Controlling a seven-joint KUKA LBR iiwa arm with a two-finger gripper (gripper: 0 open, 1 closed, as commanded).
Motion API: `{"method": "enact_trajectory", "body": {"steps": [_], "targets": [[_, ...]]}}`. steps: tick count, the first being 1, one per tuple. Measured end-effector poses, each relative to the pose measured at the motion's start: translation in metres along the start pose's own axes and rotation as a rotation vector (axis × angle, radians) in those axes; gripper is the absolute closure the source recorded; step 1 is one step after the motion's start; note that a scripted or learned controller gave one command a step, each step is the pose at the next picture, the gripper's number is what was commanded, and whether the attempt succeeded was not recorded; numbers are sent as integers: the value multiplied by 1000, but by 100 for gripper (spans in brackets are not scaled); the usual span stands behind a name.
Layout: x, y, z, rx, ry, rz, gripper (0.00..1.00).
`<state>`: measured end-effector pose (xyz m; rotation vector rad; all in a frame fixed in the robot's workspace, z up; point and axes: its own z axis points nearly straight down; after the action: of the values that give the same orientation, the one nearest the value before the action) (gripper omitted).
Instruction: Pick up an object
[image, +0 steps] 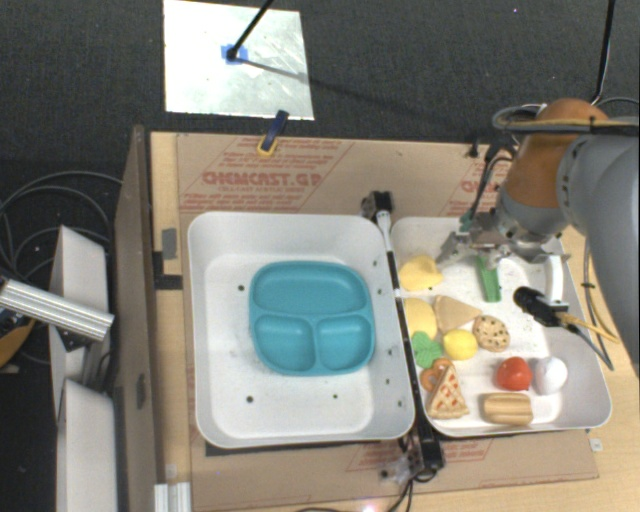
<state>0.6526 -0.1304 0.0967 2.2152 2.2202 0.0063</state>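
Hovering over the right bin (596, 400), the claw (487, 262) grips a green piece (488, 279); cardboard (262, 180) reads "CHEMCAST".

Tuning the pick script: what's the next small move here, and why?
Probably lower straight down onto the green stick. The gripper sits at the right bin's far end, about over that piece, which lies apart from the crowded food toward the near end. Finger state isn't readable.
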Motion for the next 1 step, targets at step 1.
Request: {"method": "enact_trajectory", "body": {"steps": [1], "targets": [[-22,18,-48,-2,-2,2,0]]}}
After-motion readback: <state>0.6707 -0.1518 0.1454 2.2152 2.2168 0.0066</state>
